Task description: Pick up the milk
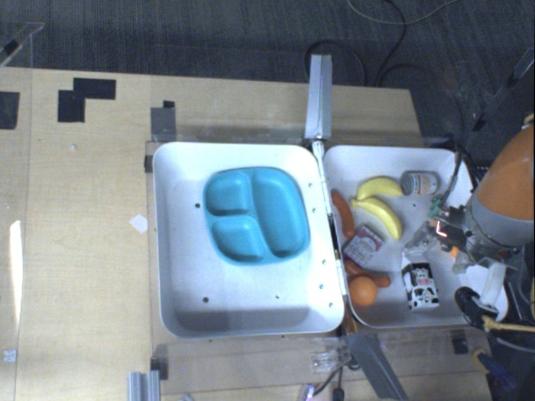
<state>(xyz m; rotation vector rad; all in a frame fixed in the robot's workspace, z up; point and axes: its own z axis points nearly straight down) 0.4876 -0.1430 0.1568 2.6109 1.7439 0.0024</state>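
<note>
Whether the gripper is open or closed, you are not going to read from this slanted overhead view; its tip is blurring into the grey wrist hardware, and I cannot tell its spread. Nothing is showing in its grasp.

You are looking at the milk sitting in the right bin, towards that bin's 5 o'clock corner, close to the front wall. The gripper is hovering near it, at about 1 o'clock from the carton and apart from it.

By my judgement you are still approaching, so you should be bringing the gripper towards 7 o'clock until it is centring over the carton, then descending straight. You should be watching the front wall, which is leaving little room on that side. The orange is lying at the milk's 9 o'clock, well clear.

The milk is appearing as a small white carton with dark printing on its faces, boxy, likely light and easy to tip. I cannot tell whether it is standing or lying.
</note>
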